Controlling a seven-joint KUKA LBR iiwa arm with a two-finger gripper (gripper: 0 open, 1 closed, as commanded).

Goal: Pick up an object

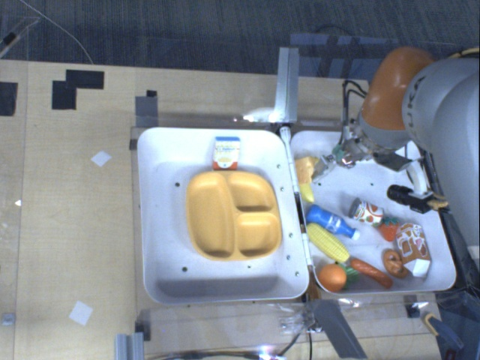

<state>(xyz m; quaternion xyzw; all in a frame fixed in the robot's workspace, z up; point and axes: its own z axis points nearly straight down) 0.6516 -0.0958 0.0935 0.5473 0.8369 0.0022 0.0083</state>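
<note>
The right bin [442, 276] holds several toy foods: a pale yellow piece [304, 169] at its left wall, a blue bottle [330, 222], a corn cob [328, 243], an orange [331, 277], a carrot [369, 272], a small can [367, 212] and a brown-and-white packet [411, 242]. My gripper [335, 157] hangs low over the far left part of this bin, just right of the pale yellow piece and apart from the other foods. Nothing shows in its grasp. The grey arm with its orange band [390, 96] comes in from the upper right.
The left bin [161, 201] holds a yellow divided plate [231, 214] and a small orange-and-white carton [226, 152] at its far wall. A metal post [287, 85] stands behind the wall between the bins. A black part of the arm [411, 196] juts over the right bin.
</note>
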